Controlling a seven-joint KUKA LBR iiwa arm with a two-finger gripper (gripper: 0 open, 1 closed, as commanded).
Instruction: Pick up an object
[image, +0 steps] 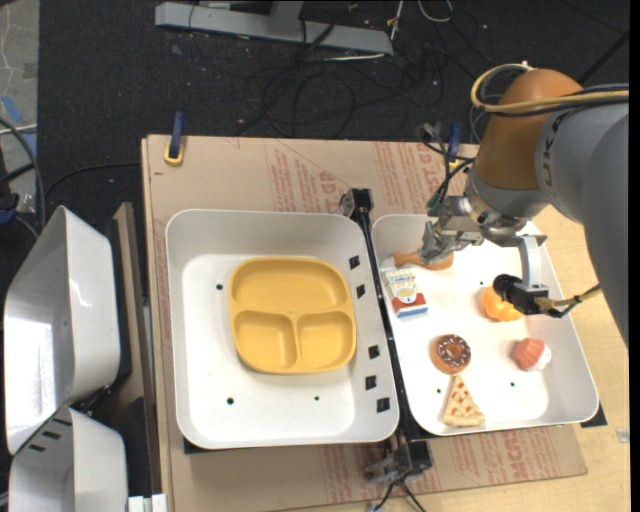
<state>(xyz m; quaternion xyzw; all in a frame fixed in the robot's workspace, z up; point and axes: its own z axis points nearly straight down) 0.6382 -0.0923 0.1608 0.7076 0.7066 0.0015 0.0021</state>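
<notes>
My gripper (437, 246) is low at the far left corner of the right bin (570, 385). It stands right over a small orange item (407, 260), which it partly covers. Whether it holds that item cannot be seen. Just in front of it lies a small white carton with red and blue print (405, 294). Further toward the front of the bin are a chocolate donut (451, 351) and a pizza slice (461, 404). An orange fruit (497, 306) and a red-pink piece (530, 353) lie to the right.
The left bin (190, 300) holds a yellow divided plate (293, 313). A black clip-studded divider (375, 310) separates the two bins. The grey arm with its orange band (520, 130) hangs over the right bin's far side. White tubs (55, 320) stand off the bench at left.
</notes>
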